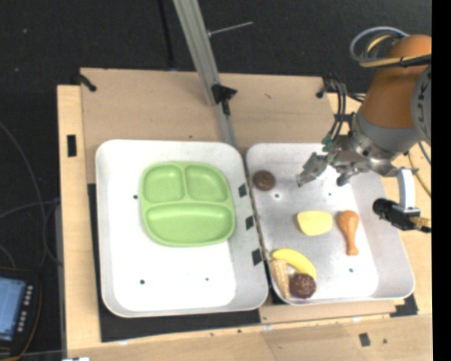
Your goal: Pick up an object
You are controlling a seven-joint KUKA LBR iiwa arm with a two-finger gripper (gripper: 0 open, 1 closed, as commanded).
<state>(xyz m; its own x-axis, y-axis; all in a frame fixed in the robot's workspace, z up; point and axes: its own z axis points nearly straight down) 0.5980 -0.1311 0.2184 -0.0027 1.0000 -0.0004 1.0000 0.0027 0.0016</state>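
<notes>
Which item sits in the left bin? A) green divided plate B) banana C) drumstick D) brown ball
A: the green divided plate lies in the left bin, while the banana, drumstick and brown ball all lie in the right bin.

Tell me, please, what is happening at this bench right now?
A robot arm reaches in from the right, its gripper open above the upper part of the right bin, holding nothing. Below it lie a yellow piece, a toy drumstick, a banana and a dark round item; a brown ball lies near the bin's left edge. The left bin holds a green divided plate.
</notes>
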